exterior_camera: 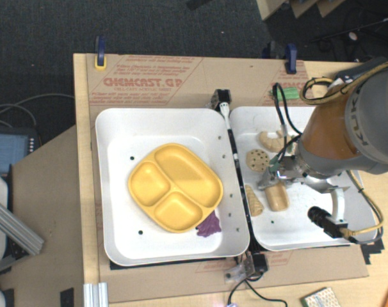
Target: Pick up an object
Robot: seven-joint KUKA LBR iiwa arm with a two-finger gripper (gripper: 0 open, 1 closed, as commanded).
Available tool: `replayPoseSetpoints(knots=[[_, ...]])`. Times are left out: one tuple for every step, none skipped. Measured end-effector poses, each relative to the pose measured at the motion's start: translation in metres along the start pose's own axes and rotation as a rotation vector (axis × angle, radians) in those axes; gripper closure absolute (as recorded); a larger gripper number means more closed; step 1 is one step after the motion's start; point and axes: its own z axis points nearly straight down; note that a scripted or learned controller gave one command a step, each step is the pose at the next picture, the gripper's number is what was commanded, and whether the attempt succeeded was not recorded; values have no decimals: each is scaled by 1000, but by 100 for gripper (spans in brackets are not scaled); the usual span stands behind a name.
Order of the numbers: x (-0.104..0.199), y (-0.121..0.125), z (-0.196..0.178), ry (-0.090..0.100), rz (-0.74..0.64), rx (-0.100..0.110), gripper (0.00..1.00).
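My gripper (274, 176) hangs low over the left half of the right bin (296, 238), under the grey arm with its orange band. Just below it lies a tan bread-like roll (278, 198); whether they touch is unclear. A round perforated cracker (258, 160) sits just to the gripper's upper left. A pale tan lump (267, 139) lies farther back, partly behind cables. A tan wedge (253, 201) rests against the bin's left wall.
The left bin (117, 139) holds a yellow divided plate (175, 187) with a small purple thing (209, 224) at its front right edge. A black divider rail (231, 147) runs between the bins. The arm covers much of the right bin's right side.
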Motion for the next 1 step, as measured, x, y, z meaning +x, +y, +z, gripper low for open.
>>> replayPoseSetpoints(knots=[[72, -1, -107, 2, -4, -7, 100]])
